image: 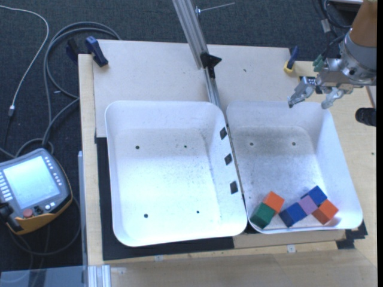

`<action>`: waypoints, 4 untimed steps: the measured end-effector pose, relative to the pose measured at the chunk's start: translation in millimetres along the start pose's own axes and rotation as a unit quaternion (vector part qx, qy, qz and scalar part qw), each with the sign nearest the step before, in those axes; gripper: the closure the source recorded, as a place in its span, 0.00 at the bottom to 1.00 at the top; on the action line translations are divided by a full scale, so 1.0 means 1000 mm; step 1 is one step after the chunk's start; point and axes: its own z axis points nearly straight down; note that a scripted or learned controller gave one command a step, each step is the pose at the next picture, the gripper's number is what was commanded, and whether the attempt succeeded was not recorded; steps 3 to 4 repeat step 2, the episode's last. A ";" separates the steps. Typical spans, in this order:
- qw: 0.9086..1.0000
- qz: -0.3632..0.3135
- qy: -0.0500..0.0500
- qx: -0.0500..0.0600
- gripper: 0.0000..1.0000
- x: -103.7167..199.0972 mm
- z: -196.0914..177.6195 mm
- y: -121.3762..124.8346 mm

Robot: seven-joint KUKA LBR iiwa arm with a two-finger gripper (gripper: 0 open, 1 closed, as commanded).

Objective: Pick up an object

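Observation:
Several small blocks lie clustered at the near edge of the right bin (335,160): a green block (261,214), an orange block (273,201), a blue block (292,214), a purple block (307,205), another blue block (315,194) and an orange-red block (326,211). My gripper (312,98) hangs above the far rim of the right bin, well away from the blocks. Its two fingers are spread apart with nothing between them.
The left bin (119,136) sits beside the right one. A slanted aluminium post (190,26) rises behind the bins. Blue clamps (96,51) grip the board's far corners. A teach pendant (30,187) and cables lie on the floor to the left.

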 end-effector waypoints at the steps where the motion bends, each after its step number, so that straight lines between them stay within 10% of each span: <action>1: 1.000 -0.001 0.002 0.005 0.00 0.065 0.119 -0.069; 2: 1.000 0.001 0.001 0.002 0.00 0.071 0.123 -0.126; 4: 1.000 0.001 0.001 0.002 0.00 0.071 0.123 -0.126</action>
